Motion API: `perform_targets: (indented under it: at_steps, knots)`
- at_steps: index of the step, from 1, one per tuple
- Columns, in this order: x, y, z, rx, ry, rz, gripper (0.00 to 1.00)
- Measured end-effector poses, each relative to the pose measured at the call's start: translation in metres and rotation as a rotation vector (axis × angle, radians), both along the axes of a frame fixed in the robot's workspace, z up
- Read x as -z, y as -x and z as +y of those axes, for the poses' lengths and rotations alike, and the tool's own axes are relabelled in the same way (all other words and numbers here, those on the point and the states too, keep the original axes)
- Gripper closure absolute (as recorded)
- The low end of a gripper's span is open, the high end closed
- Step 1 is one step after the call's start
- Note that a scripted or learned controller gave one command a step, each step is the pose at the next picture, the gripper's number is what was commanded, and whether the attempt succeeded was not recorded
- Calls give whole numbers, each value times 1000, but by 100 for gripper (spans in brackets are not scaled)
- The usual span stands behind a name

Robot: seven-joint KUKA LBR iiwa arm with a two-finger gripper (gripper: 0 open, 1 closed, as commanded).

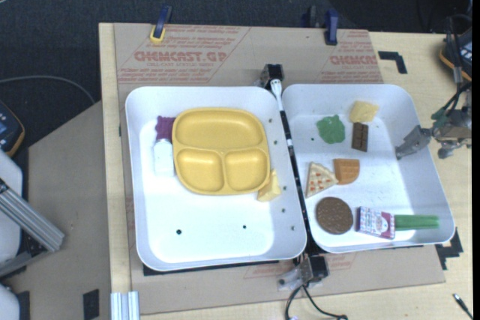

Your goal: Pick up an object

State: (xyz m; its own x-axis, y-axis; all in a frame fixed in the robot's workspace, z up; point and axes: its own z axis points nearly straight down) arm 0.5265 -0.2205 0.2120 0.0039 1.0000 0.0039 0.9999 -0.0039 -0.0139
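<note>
- Nearest the camera in the right bin [431, 183]: a brown round cookie-like disc [334, 214], and beside it a pink-and-white packet [375, 222] touching a green stick [416, 221] that lies against the bin's near right corner.
- Just behind these: a pizza wedge [321, 177] and an orange block [346, 170], touching or nearly so.
- Farther back: a green lump [330, 129], a dark brown bar [361, 136] and a pale yellow piece [364, 112], close together near the far wall.
- Left bin [142, 183]: a yellow divided tray [221, 149] takes most of the middle; a purple item [164, 126] and a white item [163, 157] sit at its left edge, a small yellow scrap [269, 189] at its right.
- Pincer [414, 143] sits over the right bin's right rim, nothing between its fingers; I cannot tell whether they are apart or together.
- Candidate: the dark brown bar. I judge it light, stiff, likely smooth plastic, not fragile. It stands clear of the green lump, so I would grip across its narrow width at mid-length.
- Risk, in my estimate: the pale yellow piece just behind it could be nudged.
- Both bins rest on the paper-covered desk [187, 49].
</note>
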Motion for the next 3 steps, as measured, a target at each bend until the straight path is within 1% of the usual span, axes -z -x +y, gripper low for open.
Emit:
perform_targets:
  at_steps: [1, 2, 3]
  knots:
    - [-7, -3, 0, -4, 4, -14, 0]
    - [52, 5, 7, -4, 0, -7, 0]
    - [116, 7, 9, -4, 0, -6, 0]
